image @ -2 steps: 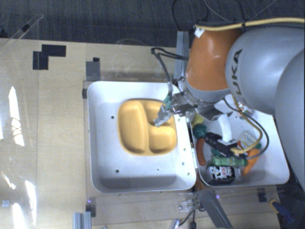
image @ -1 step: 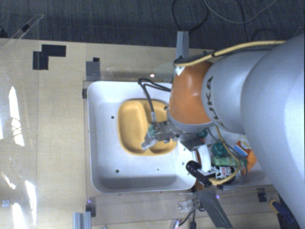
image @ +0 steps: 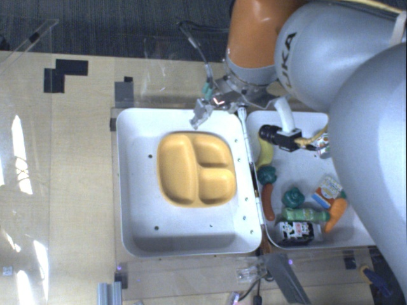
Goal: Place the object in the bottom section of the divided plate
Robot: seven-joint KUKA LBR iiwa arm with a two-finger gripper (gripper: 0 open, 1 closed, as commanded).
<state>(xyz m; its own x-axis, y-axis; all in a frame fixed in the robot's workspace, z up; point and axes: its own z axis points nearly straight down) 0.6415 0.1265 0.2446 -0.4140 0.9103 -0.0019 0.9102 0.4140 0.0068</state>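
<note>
Your end effector (image: 202, 114) hovers at the left bin's (image: 137, 234) rim above the empty divided plate (image: 194, 170), apparently carrying nothing, finger state indiscernible; you must next fetch an object from the right bin (image: 356, 237).

Legible marking: partial black lettering "UKA" of the KUKA brand, printed vertically on the grey arm housing (image: 318, 49), just beside the orange band (image: 254, 24). First letter cut off by the curve of the housing. Printed black-and-white label on a small carton (image: 296, 232) in the right bin (image: 362, 237): present but too small to read. Coloured wrapper (image: 329, 187) near the bin's right side: print not legible. No numbers or signs readable elsewhere on the bench (image: 63, 170).
</note>
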